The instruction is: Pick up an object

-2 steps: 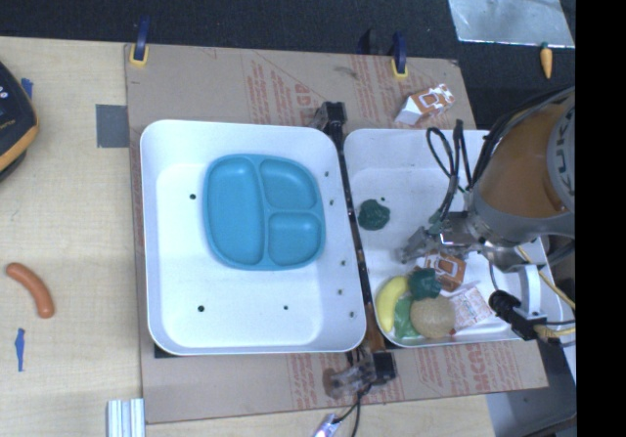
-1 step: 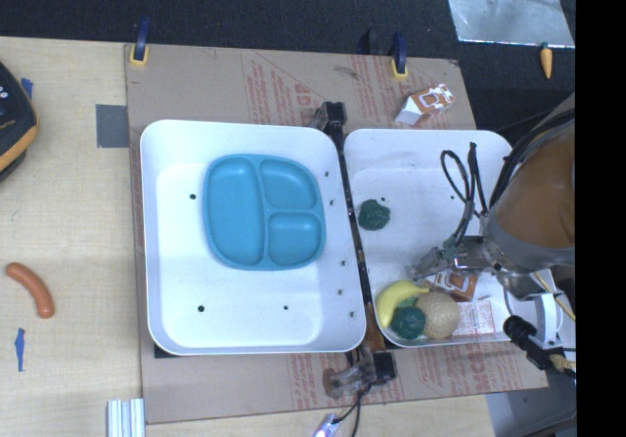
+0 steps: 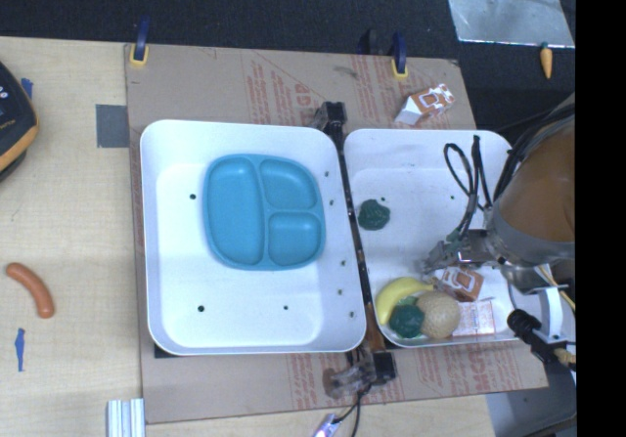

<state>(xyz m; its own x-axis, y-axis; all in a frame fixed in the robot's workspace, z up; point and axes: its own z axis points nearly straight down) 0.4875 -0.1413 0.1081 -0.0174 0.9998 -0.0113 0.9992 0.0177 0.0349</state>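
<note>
Right bin (image 3: 411, 147): gripper (image 3: 452, 254) low near its right edge, above a small carton (image 3: 460, 282); jaws' state cannot be told. Yellow fruit (image 3: 396, 294), green item (image 3: 408, 320) and tan ball (image 3: 439, 316) crowd the near edge. Step judged: approach; next, descend onto one item and close.

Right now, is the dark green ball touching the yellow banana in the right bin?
Apart. The camera view shows bare white bin floor between the dark green ball and the yellow banana, which lies lower in the right bin.
</note>
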